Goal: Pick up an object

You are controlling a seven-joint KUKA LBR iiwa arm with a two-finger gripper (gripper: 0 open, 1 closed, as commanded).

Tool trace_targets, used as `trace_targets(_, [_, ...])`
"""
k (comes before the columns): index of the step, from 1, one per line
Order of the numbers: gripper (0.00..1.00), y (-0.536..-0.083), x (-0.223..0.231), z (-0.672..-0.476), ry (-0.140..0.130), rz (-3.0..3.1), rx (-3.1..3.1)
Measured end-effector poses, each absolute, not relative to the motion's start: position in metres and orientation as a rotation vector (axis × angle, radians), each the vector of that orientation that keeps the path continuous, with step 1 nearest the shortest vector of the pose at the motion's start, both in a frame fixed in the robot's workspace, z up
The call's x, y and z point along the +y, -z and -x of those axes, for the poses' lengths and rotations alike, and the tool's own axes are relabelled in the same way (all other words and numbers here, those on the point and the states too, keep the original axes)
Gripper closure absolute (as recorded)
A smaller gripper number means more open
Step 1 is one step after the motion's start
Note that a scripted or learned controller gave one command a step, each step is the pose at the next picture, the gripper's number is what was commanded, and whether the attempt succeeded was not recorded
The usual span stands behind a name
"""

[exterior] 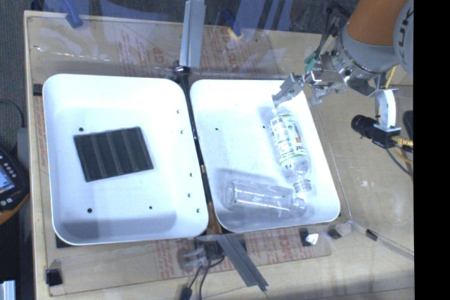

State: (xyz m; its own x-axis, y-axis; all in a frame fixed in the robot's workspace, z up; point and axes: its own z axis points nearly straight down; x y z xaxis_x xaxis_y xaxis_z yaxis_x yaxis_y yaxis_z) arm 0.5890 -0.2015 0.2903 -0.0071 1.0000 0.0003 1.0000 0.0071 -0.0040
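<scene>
A clear plastic bottle (289,145) with a white label lies on its side in the right bin (232,116), its cap toward the near right corner. A clear plastic cup (258,196) lies on its side along that bin's front wall, just below the bottle's cap. My gripper (301,89) hangs over the bin's far right corner, just above the bottle's base end. It is open and nothing sits between its fingers (286,93). A dark ribbed rectangular pad (113,153) lies flat in the left bin (63,102).
A metal bar (191,31) stands at the back between the bins. Clear plastic sheeting covers the bench behind them. A black cylindrical part (371,128) sticks out beside the arm at the right. A clamp bracket (232,260) sits at the front edge.
</scene>
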Motion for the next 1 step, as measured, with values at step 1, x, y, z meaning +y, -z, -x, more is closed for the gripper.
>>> trace_targets(1, [0.00,-0.2114,-0.2087,-0.5962,-0.005,2.136,-2.300])
